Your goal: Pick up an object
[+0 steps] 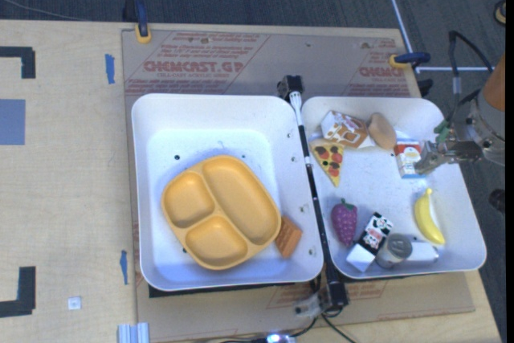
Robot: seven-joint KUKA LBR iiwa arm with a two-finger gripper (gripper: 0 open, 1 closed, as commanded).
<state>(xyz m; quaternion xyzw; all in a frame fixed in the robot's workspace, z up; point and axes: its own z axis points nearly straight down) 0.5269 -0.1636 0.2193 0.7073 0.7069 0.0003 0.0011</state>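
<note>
Yellow tray [221,210] ×1 (L bin [152,132]), banana [428,217] ×1, gripper [430,157] state unclear.

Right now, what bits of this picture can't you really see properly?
- The arm: cut off by the right edge in the camera view, so most of it is hidden.
- The small carton by the gripper: too small and blurry to read its label.
- The cracker: partly tucked beside the yellow plate, so its full shape is unclear.
- The grey can: too small to tell what it holds.
</note>
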